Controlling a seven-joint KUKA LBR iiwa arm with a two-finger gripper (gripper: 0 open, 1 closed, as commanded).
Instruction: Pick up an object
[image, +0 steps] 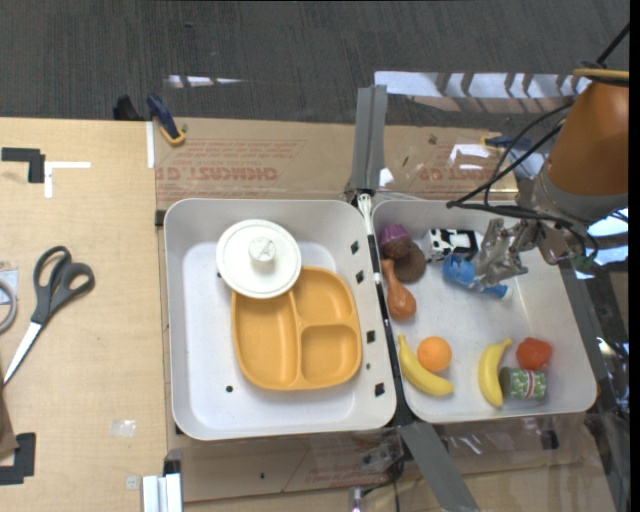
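Note:
My gripper (500, 262) hangs low over the back of the right bin (565, 300), right beside a blue toy (463, 272) and partly covering its right end. A black and white toy (451, 241) lies just behind the blue one. To the left are a purple piece (395, 238), a brown ball (409, 263) and a brown pear-shaped piece (400, 299). Toward the front lie an orange (434, 353), two bananas (423, 371) (490, 373), a red tomato (534, 352) and a green can (523, 385).
The left bin (190, 330) holds a yellow divided tray (297, 335) with a round white lid (259, 258) overlapping its back corner. Scissors (46, 297) lie on the wooden bench at the far left. A grey divider (368, 150) stands between the bins.

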